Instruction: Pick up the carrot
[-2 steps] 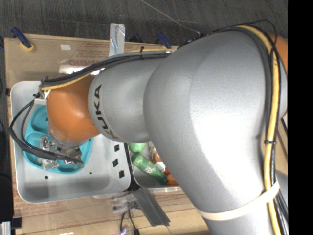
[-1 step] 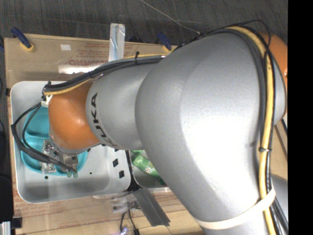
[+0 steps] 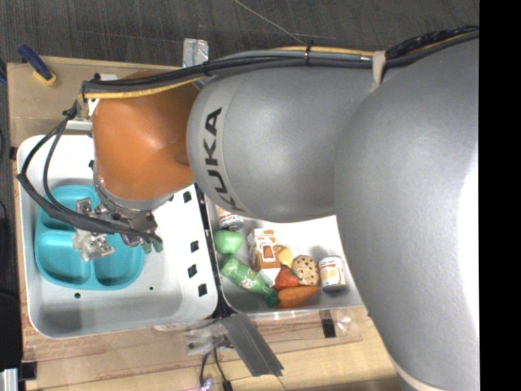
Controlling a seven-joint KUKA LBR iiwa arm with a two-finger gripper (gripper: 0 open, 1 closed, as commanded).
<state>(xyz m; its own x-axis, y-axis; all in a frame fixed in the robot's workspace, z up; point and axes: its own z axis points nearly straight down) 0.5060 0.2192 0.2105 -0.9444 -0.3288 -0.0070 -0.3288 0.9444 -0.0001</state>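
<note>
The big grey arm [image 3: 326,137] with its orange band covers much of both shallow white bins [image 3: 106,316]. Its gripper [image 3: 102,239] hangs over the blue divided tray [image 3: 61,251] in the left bin; its grip state is unreadable. The small orange carrot [image 3: 298,296] lies unpicked in the right bin beside the green bottle [image 3: 244,275], so the whole pick remains.

Much of the right bin [image 3: 346,300] is covered by the grey arm [image 3: 326,120], which is itself cut off at the right and bottom edges. The upper part of the left bin [image 3: 106,316] is hidden behind the orange band [image 3: 138,137]. The tool [image 3: 102,239] is too small for its fingers to be made out. The carrot [image 3: 297,296] is partly overlapped by neighbouring items.
</note>
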